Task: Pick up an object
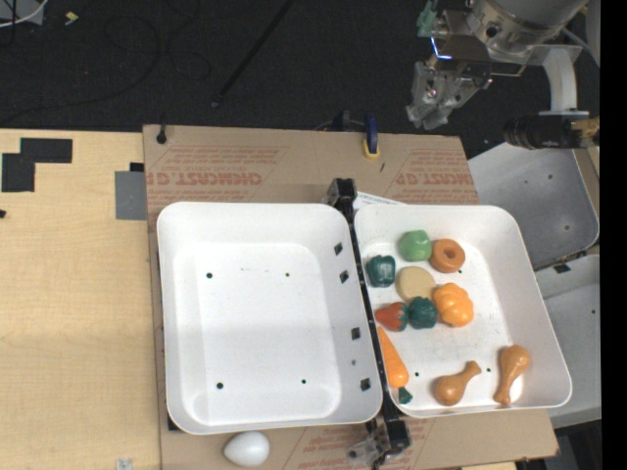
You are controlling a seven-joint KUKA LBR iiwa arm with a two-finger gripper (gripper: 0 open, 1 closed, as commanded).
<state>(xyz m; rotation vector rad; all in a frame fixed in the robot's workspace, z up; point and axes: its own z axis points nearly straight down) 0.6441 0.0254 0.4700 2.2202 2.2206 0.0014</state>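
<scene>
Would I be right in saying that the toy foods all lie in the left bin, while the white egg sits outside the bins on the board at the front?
Not quite: the camera view shows the toy foods, such as the carrot and doughnut, in the right bin, not the left bin. The white egg does sit outside the bins on the board at the front.

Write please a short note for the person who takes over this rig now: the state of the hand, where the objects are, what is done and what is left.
Hand: raised above the far edge of the bench, beyond the right bin; nothing visible between its fingers.
Objects: all in the right bin. Green piece, donut, beige piece, small pumpkin, carrot along the divider, two drumsticks near the front.
White egg lies on the bench in front of the left bin.
Done: nothing picked yet.
Left: descend, grasp one object, lift.
</scene>
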